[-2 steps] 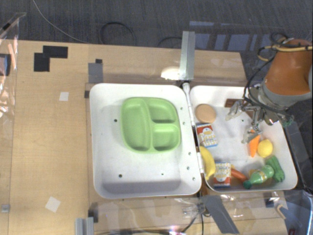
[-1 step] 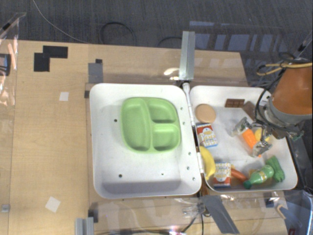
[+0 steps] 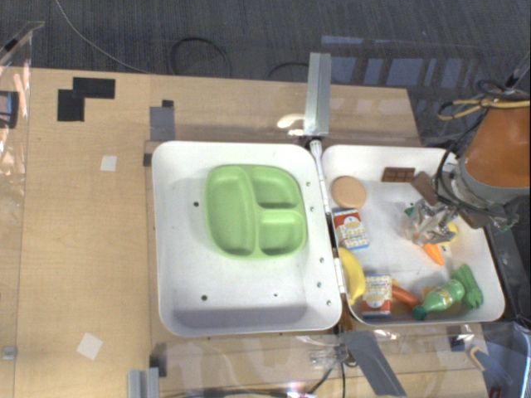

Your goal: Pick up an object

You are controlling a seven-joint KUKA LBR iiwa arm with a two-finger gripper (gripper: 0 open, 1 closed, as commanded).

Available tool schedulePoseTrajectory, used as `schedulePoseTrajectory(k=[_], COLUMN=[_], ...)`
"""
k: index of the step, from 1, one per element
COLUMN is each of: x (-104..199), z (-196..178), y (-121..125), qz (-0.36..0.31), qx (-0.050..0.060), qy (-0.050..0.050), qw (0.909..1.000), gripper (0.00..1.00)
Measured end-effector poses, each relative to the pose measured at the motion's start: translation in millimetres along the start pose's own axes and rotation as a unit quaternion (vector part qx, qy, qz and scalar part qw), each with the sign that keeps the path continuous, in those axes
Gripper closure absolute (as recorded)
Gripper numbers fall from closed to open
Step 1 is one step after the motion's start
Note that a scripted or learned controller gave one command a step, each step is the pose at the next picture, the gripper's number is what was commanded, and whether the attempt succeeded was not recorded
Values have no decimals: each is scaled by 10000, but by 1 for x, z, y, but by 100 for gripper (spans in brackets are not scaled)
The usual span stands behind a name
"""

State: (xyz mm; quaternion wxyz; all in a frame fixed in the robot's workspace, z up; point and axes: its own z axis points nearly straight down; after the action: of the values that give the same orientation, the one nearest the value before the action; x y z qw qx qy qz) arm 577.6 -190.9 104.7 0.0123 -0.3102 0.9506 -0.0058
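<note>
With a green bottle and a banana lying nearest in the right bin, the gripper hangs low beyond them above a small orange piece, grip state indeterminable, so the approach step appears current, calling next for a closing descent.

Left bin: white, holding a light green tray. Right bin: white. Arm: orange band over grey. Gripper: metallic grey. Beside the fingers, an orange carrot on a yellow piece. Beyond the fingers, a brown bar. Further off: tan cookie, red-white-blue carton, yellow banana, green bottle. Bench: pale wood with black marks.
</note>
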Motion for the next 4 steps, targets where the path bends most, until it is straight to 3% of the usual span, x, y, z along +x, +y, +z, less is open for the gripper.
schedulePoseTrajectory(k=[1, 2, 3, 4], x=[0, 6, 1, 1], z=[0, 15, 0, 1], y=[0, 4, 2, 2], qz=[-1, 606, 578, 574], qx=[-4, -48, -2, -6], qy=[3, 56, 2, 5], qw=[10000, 9981, 9983, 9983], gripper=[0, 0, 100, 0])
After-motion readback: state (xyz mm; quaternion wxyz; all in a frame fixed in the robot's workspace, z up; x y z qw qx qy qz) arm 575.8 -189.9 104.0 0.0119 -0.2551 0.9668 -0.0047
